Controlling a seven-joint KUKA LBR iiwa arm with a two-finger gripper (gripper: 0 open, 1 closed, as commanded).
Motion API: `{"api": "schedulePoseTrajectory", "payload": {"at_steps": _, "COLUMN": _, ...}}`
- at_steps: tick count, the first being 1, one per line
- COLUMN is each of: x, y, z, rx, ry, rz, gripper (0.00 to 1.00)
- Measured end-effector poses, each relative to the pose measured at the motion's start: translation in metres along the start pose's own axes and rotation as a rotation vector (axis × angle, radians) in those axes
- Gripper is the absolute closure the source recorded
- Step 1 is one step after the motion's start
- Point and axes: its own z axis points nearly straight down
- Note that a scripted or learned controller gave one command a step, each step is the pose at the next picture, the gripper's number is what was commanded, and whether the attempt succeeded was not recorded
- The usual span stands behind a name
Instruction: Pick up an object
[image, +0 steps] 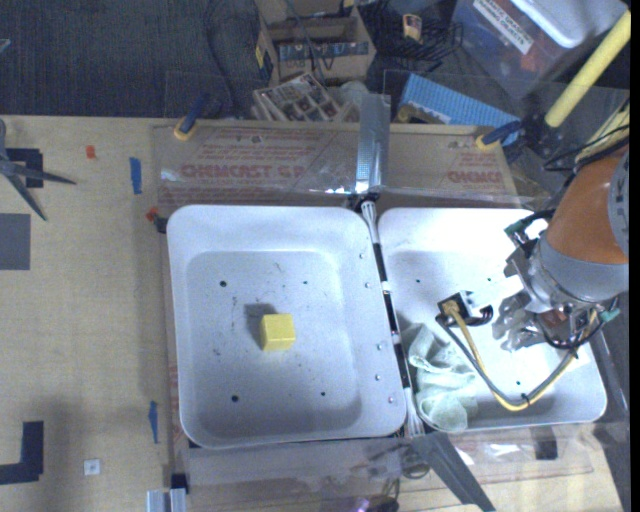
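A small yellow cube (278, 331) lies near the middle of the left bin (200, 240). In the right bin (440, 235), a crumpled pale white and green soft thing (440, 378) rests against the front left corner. My gripper (512, 330) hangs over the right half of the right bin, under the grey wrist with the orange band. It is to the right of the pale soft thing and apart from it. Nothing shows in its grasp.
A metal divider (382, 290) separates the two bins. A cardboard sheet (300, 165) lies flat behind them. The wooden bench (80, 300) stretches to the left, with blue tape marks and small dark fixtures on it.
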Motion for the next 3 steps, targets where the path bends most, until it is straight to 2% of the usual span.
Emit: {"api": "schedulePoseTrajectory", "payload": {"at_steps": 3, "x": 0.000, "y": 0.004, "z": -0.026, "rx": 0.002, "ry": -0.002, "rz": 0.008, "gripper": 1.00}}
